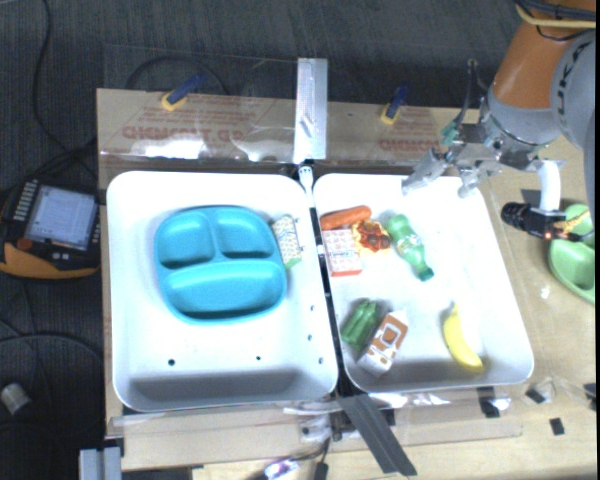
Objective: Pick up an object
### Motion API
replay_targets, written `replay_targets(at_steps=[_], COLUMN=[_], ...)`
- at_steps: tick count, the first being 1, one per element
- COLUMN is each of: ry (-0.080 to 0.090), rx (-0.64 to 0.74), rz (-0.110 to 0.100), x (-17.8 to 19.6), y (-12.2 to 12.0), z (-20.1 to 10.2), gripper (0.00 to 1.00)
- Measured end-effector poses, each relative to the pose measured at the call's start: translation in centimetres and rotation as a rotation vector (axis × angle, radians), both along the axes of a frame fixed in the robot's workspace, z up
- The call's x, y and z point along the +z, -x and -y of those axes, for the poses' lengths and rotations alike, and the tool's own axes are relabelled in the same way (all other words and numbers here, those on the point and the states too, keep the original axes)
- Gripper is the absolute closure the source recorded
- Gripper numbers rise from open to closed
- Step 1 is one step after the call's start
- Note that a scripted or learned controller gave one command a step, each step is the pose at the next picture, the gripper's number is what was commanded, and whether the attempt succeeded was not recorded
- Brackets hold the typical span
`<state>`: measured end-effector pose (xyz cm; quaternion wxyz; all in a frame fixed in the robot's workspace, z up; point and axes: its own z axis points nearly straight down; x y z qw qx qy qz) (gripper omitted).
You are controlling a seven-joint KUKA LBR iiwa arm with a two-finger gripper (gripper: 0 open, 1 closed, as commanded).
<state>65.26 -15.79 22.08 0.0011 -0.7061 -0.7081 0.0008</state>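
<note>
Left bin (130,368): a blue divided plate (220,263) at centre. Right bin (510,318): a green bottle (410,244) near the far edge, a banana (461,339) toward the near right corner. The gripper (450,168), fingers spread wide and holding nothing, hangs over the right bin's far edge.

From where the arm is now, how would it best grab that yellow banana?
Probably across the middle of the banana, coming straight down from above. It lies flat in the right bin, curved, its length running toward the near wall, with bare floor on both long sides. The tool would likely close across its narrow width.
</note>
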Motion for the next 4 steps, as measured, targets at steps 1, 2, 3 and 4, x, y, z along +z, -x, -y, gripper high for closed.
replay_targets(at_steps=[1, 2, 3, 4], ry=[0.003, 0.003, 0.0, 0.001], rx=[-0.043, -0.136, -0.133, 0.031], rz=[-0.001, 0.021, 0.03, 0.001], x=[-8.7, -12.3, -10.9, -2.7], y=[2.7, 2.7, 2.4, 0.5], z=[2.2, 0.5, 0.2, -6.3], gripper=[0.0, 0.0, 1.0, 1.0])
